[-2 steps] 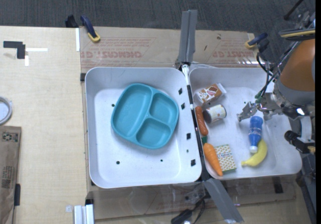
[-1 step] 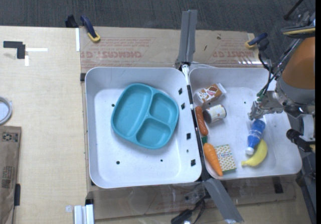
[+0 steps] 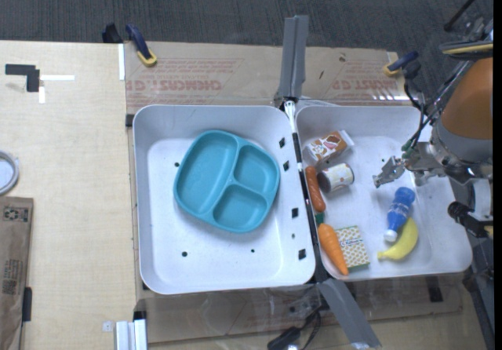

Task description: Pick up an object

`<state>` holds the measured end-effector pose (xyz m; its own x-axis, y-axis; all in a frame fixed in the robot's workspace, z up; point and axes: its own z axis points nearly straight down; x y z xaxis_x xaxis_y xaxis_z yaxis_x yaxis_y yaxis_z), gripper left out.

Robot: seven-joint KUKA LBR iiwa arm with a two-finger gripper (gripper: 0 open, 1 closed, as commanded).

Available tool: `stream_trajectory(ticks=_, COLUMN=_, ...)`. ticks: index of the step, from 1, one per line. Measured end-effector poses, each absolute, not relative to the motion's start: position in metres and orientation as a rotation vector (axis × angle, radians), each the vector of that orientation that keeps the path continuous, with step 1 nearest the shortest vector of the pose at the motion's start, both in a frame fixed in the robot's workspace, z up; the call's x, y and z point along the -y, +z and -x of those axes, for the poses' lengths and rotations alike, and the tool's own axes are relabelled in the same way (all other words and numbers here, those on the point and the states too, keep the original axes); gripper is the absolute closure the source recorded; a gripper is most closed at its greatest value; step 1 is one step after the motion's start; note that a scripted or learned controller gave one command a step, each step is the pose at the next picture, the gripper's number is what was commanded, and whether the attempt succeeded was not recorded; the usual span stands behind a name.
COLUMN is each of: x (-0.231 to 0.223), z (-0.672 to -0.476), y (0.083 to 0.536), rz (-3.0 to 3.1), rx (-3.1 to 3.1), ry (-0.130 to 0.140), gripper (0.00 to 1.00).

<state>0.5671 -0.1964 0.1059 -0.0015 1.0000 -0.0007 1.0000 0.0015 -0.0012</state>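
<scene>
Pincer above right bin (fingers' spread unclear), just beside blue bottle; banana below.

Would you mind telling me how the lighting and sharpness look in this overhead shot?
Camera view: even, soft light, faint shadow under the blue plate; mild sheen on the white bin rims; small items like the banana slightly soft; the claw a little blurred.

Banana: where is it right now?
In the right bin, near its front right corner, lies the banana, touching the blue bottle just behind it; the gripper hovers farther back.
</scene>
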Motion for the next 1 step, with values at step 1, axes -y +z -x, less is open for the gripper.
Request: stream_trajectory(ticks=1, x=0.2054, z=-0.5132, y=0.0911, rz=2.18, rx=2.257, ry=0.001, gripper=0.0)
